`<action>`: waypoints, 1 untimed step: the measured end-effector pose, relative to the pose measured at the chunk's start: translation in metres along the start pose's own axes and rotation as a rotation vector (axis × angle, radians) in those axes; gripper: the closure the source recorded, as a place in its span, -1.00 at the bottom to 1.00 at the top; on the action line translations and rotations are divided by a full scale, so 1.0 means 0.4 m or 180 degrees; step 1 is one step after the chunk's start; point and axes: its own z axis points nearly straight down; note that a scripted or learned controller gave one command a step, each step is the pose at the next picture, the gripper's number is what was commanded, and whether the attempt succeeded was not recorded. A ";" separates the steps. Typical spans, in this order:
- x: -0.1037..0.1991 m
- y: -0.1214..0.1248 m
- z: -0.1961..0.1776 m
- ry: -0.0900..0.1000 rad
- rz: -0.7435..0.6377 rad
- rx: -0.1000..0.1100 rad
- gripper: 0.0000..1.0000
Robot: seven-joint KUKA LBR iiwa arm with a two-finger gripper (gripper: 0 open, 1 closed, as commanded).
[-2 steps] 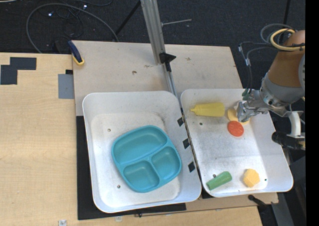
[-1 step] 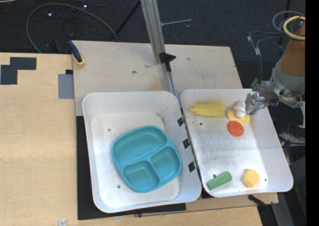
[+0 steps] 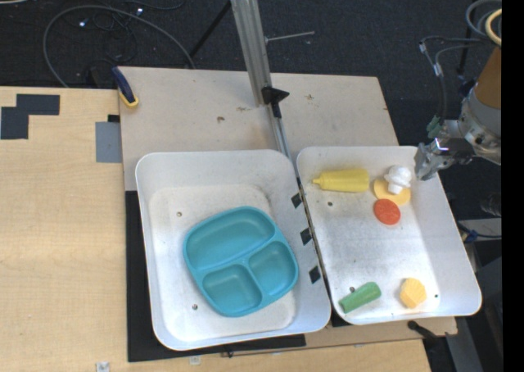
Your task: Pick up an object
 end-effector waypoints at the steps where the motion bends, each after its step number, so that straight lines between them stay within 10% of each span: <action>1: 0.107 0.004 0.022 0.0010 -0.0010 0.0022 1.00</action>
